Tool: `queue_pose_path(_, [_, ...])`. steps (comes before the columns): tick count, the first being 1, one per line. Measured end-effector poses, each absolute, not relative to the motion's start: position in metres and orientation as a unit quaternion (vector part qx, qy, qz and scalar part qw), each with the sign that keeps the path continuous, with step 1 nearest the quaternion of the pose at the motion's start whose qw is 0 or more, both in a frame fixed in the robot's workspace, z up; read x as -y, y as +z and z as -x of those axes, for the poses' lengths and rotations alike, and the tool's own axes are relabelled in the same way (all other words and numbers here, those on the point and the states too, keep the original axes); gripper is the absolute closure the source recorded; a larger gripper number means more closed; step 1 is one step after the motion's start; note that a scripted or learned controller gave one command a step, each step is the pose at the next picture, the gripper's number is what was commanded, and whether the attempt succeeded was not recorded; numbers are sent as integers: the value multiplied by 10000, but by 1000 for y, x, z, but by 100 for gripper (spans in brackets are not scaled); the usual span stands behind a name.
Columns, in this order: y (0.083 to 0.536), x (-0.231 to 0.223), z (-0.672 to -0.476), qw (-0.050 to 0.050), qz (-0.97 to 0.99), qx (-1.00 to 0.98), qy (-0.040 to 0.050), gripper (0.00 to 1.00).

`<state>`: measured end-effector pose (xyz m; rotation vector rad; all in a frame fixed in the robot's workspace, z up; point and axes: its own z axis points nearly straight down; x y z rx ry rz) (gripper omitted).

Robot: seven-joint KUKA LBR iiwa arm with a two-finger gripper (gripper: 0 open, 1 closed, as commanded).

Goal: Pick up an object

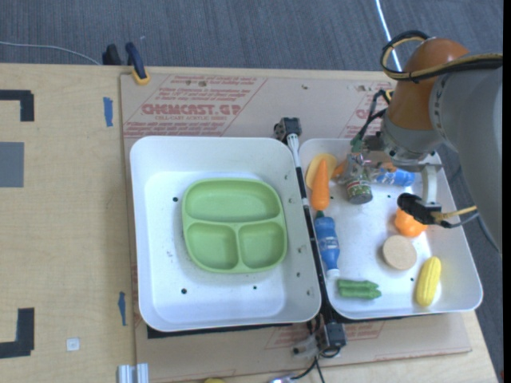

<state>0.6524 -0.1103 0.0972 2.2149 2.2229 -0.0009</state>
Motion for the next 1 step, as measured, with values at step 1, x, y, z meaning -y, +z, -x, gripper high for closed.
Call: queue_pose_path(1, [185,56,-594,-9,-7063,-7079,1,100])
